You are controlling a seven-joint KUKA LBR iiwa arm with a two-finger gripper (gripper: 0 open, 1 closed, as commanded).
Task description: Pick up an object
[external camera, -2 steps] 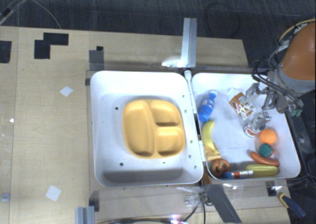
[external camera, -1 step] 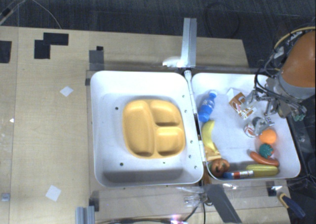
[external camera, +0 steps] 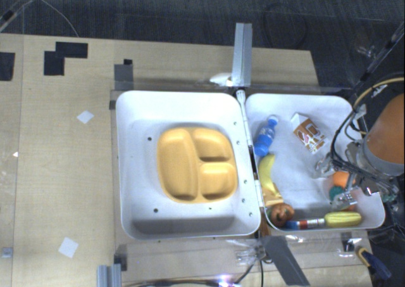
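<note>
My gripper (external camera: 338, 183) is low over the right side of the right bin (external camera: 297, 105), below the arm's orange band (external camera: 386, 137). A small orange object (external camera: 340, 178) lies right at the gripper, partly hidden by it. Left of it in that bin lie a blue bottle (external camera: 264, 137), a yellow banana (external camera: 267, 176) and a brown-and-white snack packet (external camera: 308, 134). Along the front wall sit a reddish-brown round fruit (external camera: 281, 212), a red-and-blue marker (external camera: 305, 223) and a yellow oblong object (external camera: 342, 218).
The left bin (external camera: 136, 153) holds a yellow divided tray (external camera: 196, 163). A metal post (external camera: 242, 51) stands behind the wall between the bins. Black cables (external camera: 354, 124) loop off the arm over the right bin's far right corner.
</note>
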